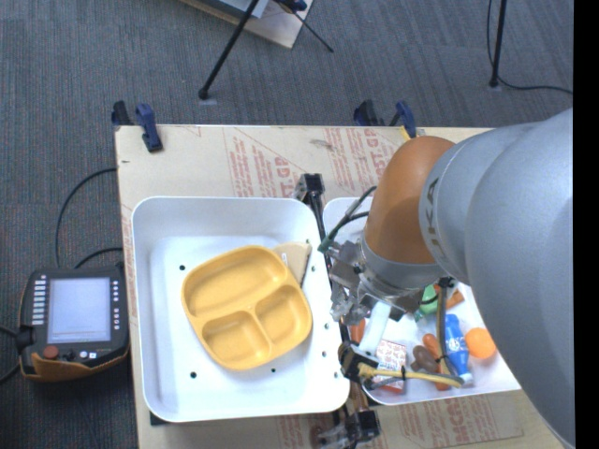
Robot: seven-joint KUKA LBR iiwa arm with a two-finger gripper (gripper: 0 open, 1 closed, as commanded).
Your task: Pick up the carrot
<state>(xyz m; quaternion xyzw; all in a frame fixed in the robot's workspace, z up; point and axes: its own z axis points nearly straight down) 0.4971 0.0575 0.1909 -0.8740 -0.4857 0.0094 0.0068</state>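
Two bins (154, 251) (white), one plate (245, 305)

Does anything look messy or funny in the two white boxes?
A little. The yellow plate sits crooked in the left bin, turned at a slant to its walls. The right bin holds a jumbled heap of small toys, with the arm hanging over them. Nothing looks spilled or broken.

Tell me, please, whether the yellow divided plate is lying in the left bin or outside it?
Inside it. The yellow plate lies flat on the floor of the left bin, within its white walls.
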